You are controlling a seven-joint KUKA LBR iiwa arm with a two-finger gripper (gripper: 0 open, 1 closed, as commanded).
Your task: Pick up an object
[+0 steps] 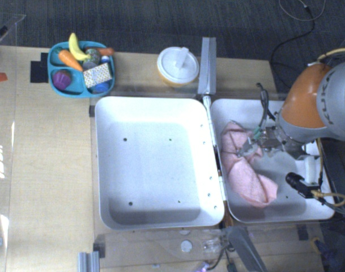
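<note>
A pink cloth is the one loose thing to pick. It lies crumpled in the right bin, along that bin's left wall, running from near its far side down to its near side. The gripper sits low over the middle of the right bin, at the cloth's upper right edge and seemingly touching it. Whether the gripper is apart or together cannot be told from this angle.

The main risk is a thin catch. The gripper meets the cloth at its edge, not its bulk, so a lift may pinch only a loose fold that slides free as the cloth's weight hangs. The cloth also looks pressed against the right bin's left wall, which could drag on it and pull it out.
</note>
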